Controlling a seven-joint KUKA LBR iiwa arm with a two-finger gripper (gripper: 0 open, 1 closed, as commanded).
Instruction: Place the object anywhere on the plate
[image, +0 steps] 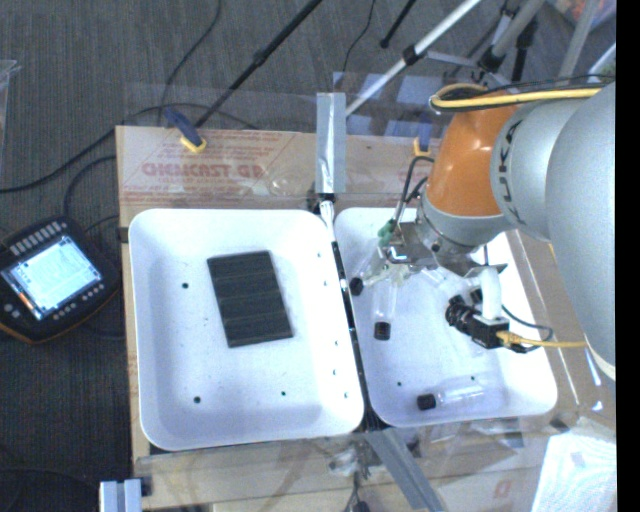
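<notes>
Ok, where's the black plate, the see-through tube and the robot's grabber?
Plate (250, 297): camera view, middle of its dark ribbed top, in the left bin.
Tube (458, 396): camera view, its clear body, right bin's near edge.
End effector (385, 300): camera view, between its fingertips, over the right bin.

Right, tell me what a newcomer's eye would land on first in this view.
First the big grey arm with its orange band, reaching in from the right over the right bin. Next the dark ribbed plate, lying flat in the middle of the left bin. A small clear vial with a black cap lies near the right bin's front edge.
</notes>
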